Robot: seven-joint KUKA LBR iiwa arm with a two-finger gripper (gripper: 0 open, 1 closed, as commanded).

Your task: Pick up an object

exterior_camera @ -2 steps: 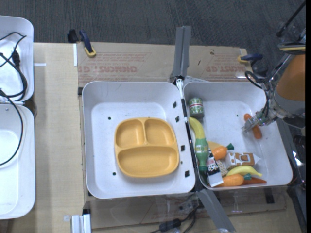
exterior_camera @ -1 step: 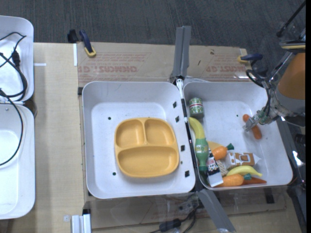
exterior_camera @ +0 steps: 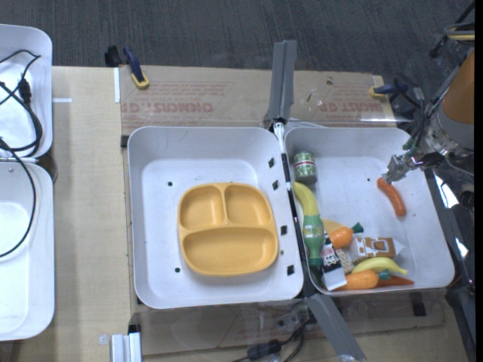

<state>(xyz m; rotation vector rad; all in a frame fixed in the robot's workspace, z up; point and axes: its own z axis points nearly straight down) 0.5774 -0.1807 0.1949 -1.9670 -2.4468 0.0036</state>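
A: Gripper [exterior_camera: 395, 167] status?
B: Right side of frame, low over right bin [exterior_camera: 361, 151], near its upper right. Fingertips just above top end of orange sausage [exterior_camera: 392, 197]. Jaw opening: cannot tell, too small and blurred. Nothing visibly clamped.
A: Sausage location?
B: Lying on bin floor, right of centre, tilted, apart from the rest.
A: Rest of that bin?
B: Green can [exterior_camera: 305, 166] at upper left. Banana [exterior_camera: 305, 200] and green bottle [exterior_camera: 313, 239] along left wall. Lower corner pile: orange [exterior_camera: 340, 237], small carton [exterior_camera: 375, 246], second banana [exterior_camera: 379, 265], carrot [exterior_camera: 361, 280].
A: Left bin [exterior_camera: 151, 202]?
B: Yellow divided plate [exterior_camera: 226, 228], centred, flat.
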